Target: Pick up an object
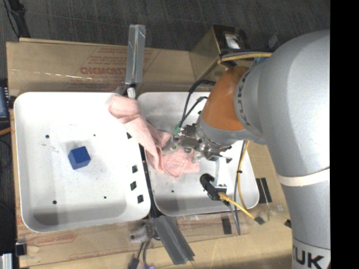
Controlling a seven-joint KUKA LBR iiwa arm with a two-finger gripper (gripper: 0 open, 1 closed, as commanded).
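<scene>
A pink cloth (147, 135) drapes over the divider between the two bins, from the left bin's upper right corner down into the right bin. My gripper (178, 141) is low in the right bin, right at the cloth's bunched lower end. The wrist hides most of it. A blue cube (79, 157) sits alone on the floor of the left bin (33, 116), far from the gripper.
The grey arm with its orange band (223, 102) covers most of the right bin (168, 203). A yellow cable and black connector (212, 188) hang near that bin's lower right. Cardboard lies under both bins, and a grey bracket (135, 55) stands behind the divider.
</scene>
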